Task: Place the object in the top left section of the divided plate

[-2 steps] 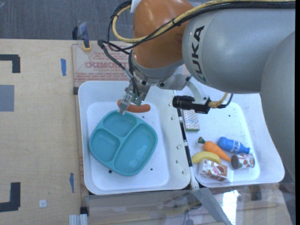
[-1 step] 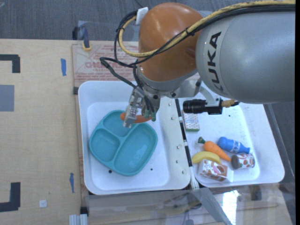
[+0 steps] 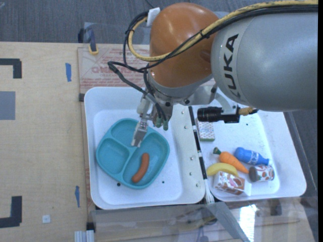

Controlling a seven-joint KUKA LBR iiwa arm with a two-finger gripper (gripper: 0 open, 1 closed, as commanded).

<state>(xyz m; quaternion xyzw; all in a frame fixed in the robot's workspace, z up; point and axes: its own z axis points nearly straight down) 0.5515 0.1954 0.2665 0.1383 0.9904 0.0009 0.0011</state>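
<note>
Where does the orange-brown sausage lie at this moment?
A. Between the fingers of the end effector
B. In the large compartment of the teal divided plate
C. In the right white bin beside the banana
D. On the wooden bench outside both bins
B: the orange-brown sausage rests in the large lower-right compartment of the teal divided plate, which sits in the left white bin, below the end effector.

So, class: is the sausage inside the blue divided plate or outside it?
Inside. The sausage lies flat in the lower right section of the divided plate, within its rim.
</note>
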